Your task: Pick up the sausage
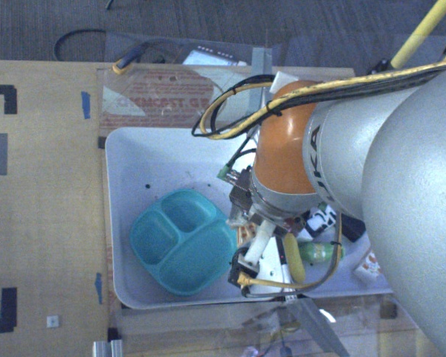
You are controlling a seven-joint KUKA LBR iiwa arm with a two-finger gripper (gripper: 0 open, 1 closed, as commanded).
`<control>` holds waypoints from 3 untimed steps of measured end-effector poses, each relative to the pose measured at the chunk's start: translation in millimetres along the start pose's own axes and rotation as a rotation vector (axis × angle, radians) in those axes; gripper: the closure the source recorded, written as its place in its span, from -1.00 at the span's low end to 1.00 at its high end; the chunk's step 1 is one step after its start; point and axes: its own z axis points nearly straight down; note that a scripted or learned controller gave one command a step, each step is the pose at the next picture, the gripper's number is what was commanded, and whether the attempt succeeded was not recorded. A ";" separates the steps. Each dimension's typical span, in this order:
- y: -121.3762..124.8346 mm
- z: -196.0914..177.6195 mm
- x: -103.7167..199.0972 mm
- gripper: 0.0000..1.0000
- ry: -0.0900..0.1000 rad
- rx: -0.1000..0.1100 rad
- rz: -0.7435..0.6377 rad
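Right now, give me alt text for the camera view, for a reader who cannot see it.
A grey robot arm with an orange band reaches from the right into a shallow white bin, its wrist next to a teal divided plate. A green item and other small things lie partly hidden under the arm.

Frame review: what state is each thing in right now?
Teal divided plate: flat in the white bin, right way up.
Arm: reaching down into the bin, beside the plate's right edge.
Green bottle: on its side, partly behind the arm.
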 end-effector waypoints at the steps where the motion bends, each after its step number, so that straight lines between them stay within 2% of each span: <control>1: -39.1 -70.1 88.1 1.00 0.000 -0.003 0.013; 2: -21.7 52.0 99.2 1.00 -0.001 -0.001 -0.312; 3: 18.8 101.5 130.5 1.00 0.012 -0.011 -0.612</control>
